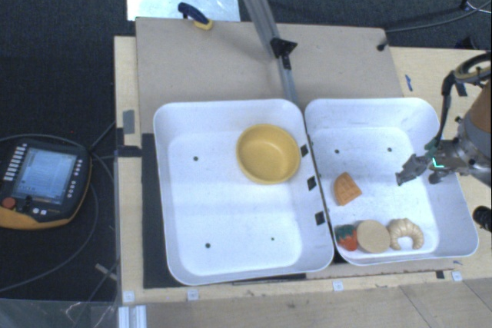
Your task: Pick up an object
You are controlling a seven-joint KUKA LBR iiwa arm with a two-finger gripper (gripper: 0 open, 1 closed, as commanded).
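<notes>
Claw [413, 170] over the right bin [369, 115]
Whether the claw grips anything, I cannot tell; inside that bin lie a wedge [347, 188], croissant [406, 233], biscuit [373, 236] and tomato [347, 238]; bowl [267, 154] in the bin beside it.

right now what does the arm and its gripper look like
The arm enters at the view's right edge: grey, with an orange band above the wrist and dark cables looping beside it. The gripper is dark grey metal, slim and angular, with a small green light glowing on its body.
</notes>
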